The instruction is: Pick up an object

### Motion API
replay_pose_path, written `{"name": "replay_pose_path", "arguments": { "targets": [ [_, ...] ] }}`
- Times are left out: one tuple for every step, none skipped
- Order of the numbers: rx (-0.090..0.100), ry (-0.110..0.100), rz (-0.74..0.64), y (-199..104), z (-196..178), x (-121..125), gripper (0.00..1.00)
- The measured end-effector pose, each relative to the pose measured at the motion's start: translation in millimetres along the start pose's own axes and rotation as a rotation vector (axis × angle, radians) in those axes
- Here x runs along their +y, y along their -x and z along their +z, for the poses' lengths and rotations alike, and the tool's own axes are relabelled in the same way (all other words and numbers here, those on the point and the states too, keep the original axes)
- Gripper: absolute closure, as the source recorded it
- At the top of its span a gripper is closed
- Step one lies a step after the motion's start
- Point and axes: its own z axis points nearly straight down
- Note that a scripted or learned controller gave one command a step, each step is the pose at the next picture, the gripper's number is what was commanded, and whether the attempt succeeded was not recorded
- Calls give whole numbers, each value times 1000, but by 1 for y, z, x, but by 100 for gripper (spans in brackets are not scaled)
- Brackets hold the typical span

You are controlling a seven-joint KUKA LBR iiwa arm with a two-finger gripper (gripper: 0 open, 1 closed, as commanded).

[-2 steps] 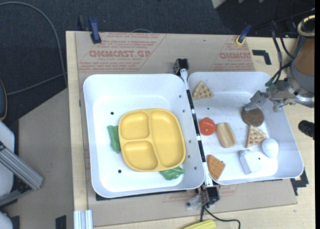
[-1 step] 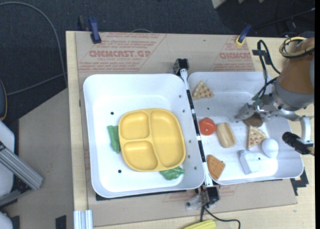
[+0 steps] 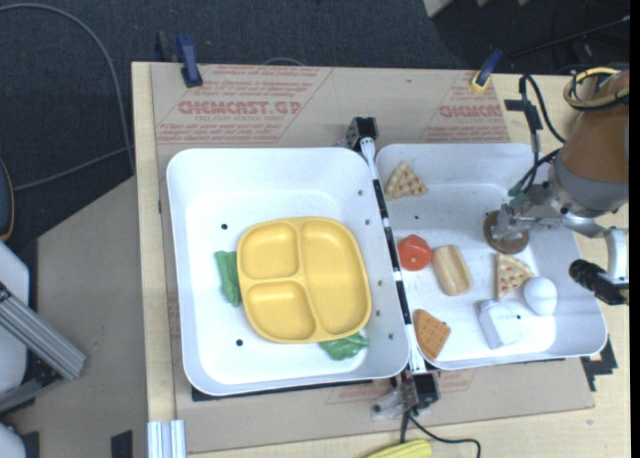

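Gripper (image 3: 507,229) state I cannot tell; it hangs low in the right bin (image 3: 470,168), over a brown disc (image 3: 507,239). Nearest lie a waffle (image 3: 431,332), a white block (image 3: 499,324) and an egg (image 3: 540,295); then a pizza slice (image 3: 511,273), hotdog (image 3: 451,269) and tomato (image 3: 414,252). A clean pick probably means dropping straight onto one isolated piece, clear of neighbours. Farthest, the board (image 3: 240,106) reads "CHEMCAST GP".

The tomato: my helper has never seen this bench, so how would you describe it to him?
Look in the right-hand white bin, along its left wall beside the divider. The tomato lies there about halfway down, next to a tan hot dog bun. It is the only round red thing in the bin.
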Motion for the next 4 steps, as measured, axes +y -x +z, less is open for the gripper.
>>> {"name": "replay_pose_path", "arguments": {
  "targets": [
    [0,0,0,0,0,0,0],
    [8,-10,-2,13,14,-5,0],
    [6,-8,-1,14,4,-5,100],
    [6,-8,-1,14,4,-5,0]
  ]
}}
